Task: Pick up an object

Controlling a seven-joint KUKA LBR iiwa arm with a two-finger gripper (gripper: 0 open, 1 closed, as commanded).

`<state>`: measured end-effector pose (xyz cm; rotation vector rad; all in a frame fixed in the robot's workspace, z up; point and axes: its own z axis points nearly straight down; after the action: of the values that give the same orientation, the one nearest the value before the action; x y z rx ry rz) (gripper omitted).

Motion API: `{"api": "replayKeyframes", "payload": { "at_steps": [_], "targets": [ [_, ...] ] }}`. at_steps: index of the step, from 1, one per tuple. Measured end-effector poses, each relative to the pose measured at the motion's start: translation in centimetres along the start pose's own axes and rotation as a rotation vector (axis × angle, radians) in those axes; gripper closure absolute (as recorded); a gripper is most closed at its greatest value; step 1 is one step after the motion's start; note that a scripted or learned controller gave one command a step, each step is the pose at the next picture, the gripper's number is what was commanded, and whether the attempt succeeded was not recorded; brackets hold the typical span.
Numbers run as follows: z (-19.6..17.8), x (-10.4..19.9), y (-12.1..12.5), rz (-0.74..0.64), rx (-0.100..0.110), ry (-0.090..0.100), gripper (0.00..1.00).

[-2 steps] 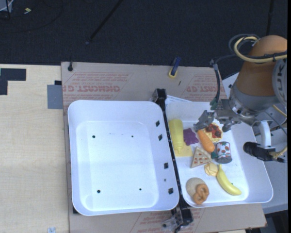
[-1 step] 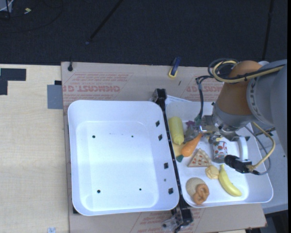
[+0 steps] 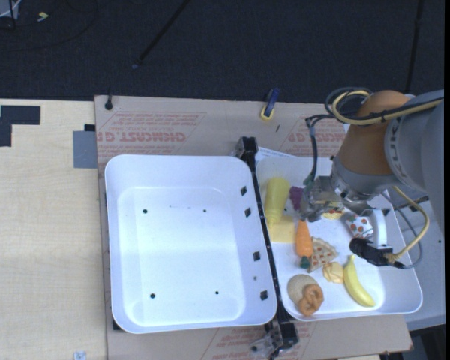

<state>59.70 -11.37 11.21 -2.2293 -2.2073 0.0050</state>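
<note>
Hovering low over the right bin (image 3: 405,306), our end effector (image 3: 315,201) sits above the clutter near that bin's middle; we cannot tell how it is set, since the wrist hides its tips. Just below it lies an orange carrot-like piece (image 3: 304,238), with a yellow corn-like piece (image 3: 276,197) beside it toward the bin's left wall and something purple (image 3: 296,197) between them. Further toward the near rim we see a waffle-like piece (image 3: 322,253), a banana (image 3: 358,282) and a brown pastry (image 3: 307,293). The left bin (image 3: 116,223) lies beside. No object is lifted yet, as we judge it. Our worry is the crowding: things touch, so a descent could land on two at once, nudge the carrot aside, or close on nothing
</note>
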Motion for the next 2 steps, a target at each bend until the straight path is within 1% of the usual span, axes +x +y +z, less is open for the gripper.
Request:
{"api": "replayKeyframes", "payload": {
  "at_steps": [1,2],
  "targets": [
    [0.0,0.0,0.0,0.002,0.0,0.0,0.0],
    [0.9,0.3,1.3,-0.001,0.012,-0.012,0.0]
  ]
}}
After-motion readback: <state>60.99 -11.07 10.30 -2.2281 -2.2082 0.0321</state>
